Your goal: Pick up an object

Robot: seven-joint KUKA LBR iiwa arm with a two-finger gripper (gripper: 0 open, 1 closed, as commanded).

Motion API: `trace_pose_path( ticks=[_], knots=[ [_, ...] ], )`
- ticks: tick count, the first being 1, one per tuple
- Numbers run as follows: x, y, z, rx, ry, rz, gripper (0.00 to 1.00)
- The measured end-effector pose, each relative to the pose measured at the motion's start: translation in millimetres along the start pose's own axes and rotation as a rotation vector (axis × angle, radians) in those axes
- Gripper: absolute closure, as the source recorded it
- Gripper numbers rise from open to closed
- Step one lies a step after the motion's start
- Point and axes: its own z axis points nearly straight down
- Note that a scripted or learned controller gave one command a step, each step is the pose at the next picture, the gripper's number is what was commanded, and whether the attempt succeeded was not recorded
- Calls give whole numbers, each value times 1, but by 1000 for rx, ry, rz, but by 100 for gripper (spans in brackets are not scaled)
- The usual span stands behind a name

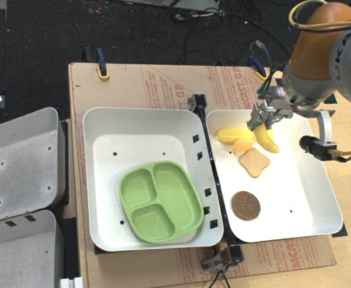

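Note:
The right bin holds a yellow banana, a yellow oblong fruit, a small orange piece, a tan slice of bread and a round brown cookie. My gripper hangs over the back of this bin, right at the banana's upper end. Its tip overlaps that end of the banana, and contact is unclear from this slant. The other food items lie just left of and below the gripper.
A green divided plate lies in the left bin. A black divider runs between the two bins. Grey trays sit off the bench at the left. The arm's orange band looms above the right bin's back corner.

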Motion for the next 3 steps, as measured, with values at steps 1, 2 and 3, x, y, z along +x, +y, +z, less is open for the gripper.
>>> trace_pose_path(
  ticks=[1, 2, 3],
  knots=[
    [62, -15, 0, 5, 3, -5, 100],
    [118, -29, -10, 5, 2, -5, 100],
    [168, -29, -12, 4, 2, -6, 100]
  ],
)
